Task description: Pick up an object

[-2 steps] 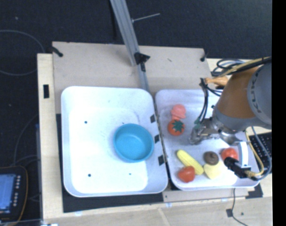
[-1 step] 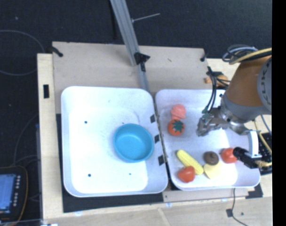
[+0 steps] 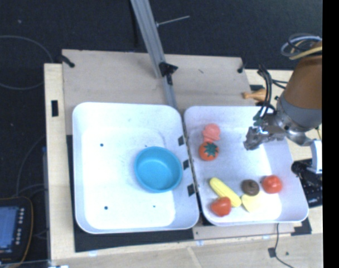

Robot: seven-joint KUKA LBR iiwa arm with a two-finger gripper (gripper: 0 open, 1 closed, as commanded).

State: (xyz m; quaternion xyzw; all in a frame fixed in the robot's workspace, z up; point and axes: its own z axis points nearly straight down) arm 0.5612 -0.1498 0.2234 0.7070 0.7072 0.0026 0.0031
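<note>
A small screen (image 3: 9, 228) glows blue by the near left corner of the surface (image 3: 125, 74). Two white bins sit side by side on the surface. The left bin (image 3: 97, 127) holds a blue bowl (image 3: 158, 168), which sits toward that bin's right side, close to the wall between the bins. A grey metal pole (image 3: 150, 35) leans in from the far edge and comes down to where the two bins meet.

The right bin (image 3: 236, 124) holds toy food. Near its left wall there is a pink piece (image 3: 212, 132), and just in front of it, touching or nearly so, a red strawberry with a green top (image 3: 208, 151). Closer to the near edge lies a yellow banana (image 3: 224, 189), with a red tomato (image 3: 221, 206) right beside its near end. To the right of the banana sits a small brown round thing (image 3: 250, 187), with a pale yellow piece (image 3: 251, 203) just beside it. Another red tomato (image 3: 271, 183) sits a little farther right.

The end effector (image 3: 254, 140) hangs over the right half of the right bin, above a bare white spot, apart from all the food. I can't tell if it is wide or narrow, and I see nothing held in it. The grey arm with its orange band (image 3: 304, 88) reaches in from the right edge.
</note>
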